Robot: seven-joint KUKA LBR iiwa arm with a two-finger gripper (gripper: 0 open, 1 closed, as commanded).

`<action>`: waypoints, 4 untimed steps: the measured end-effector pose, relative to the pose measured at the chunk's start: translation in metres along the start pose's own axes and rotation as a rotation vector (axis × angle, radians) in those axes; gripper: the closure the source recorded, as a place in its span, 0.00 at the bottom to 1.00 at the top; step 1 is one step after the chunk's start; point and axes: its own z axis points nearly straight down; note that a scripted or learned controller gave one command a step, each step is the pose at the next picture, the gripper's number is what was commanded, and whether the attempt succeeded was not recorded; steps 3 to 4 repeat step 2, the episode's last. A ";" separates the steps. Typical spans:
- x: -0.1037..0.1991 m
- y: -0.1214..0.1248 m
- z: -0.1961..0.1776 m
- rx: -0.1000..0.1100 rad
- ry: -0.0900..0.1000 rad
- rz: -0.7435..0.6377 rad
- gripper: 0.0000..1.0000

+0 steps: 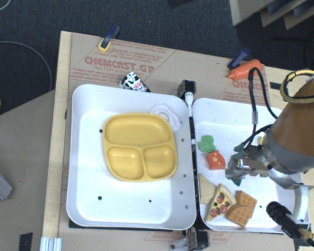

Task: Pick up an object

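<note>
The right bin [230, 118] holds a red toy strawberry with a green top [215, 159], a green leafy piece [206, 143], a toy pizza slice [221, 202] and a brown waffle piece [242, 208]. My gripper [238, 169] hangs over the middle of the right bin, just right of the strawberry and above the waffle. The arm's orange band and grey wrist [304, 128] cover the bin's right side.
The left bin [85, 141] holds a yellow divided plate [139, 147]. A clear crumpled piece [165, 113] lies at its far edge. Clamps [106, 39] [243, 67] and a small black-and-white toy [134, 82] sit on the cardboard behind the bins. Cables run over the right bin.
</note>
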 end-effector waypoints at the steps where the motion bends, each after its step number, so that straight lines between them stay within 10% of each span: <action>1: 0.010 0.006 -0.001 -0.005 -0.001 -0.004 1.00; 4: 0.004 -0.001 -0.001 -0.001 0.000 -0.001 1.00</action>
